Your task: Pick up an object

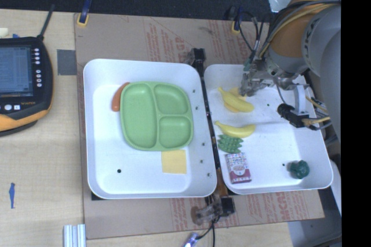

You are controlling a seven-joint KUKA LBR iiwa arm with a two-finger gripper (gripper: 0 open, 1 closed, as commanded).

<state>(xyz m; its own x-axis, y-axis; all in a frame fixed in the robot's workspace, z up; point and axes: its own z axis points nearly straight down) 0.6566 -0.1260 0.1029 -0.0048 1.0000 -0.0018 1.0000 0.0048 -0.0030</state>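
Where the end effector (250,87) hovers, a banana (236,101) lies.

Around the bins: bench clutter

A pendant (20,80) with a lit screen lies at the left edge of the wooden bench (35,182) (its orange base faces the viewer). A cardboard sheet (145,34) lies under both white bins (93,124), with a clamp (84,14) at its far left corner and another (235,18) farther right. A grey tape patch (66,61) sits between pendant and bins.
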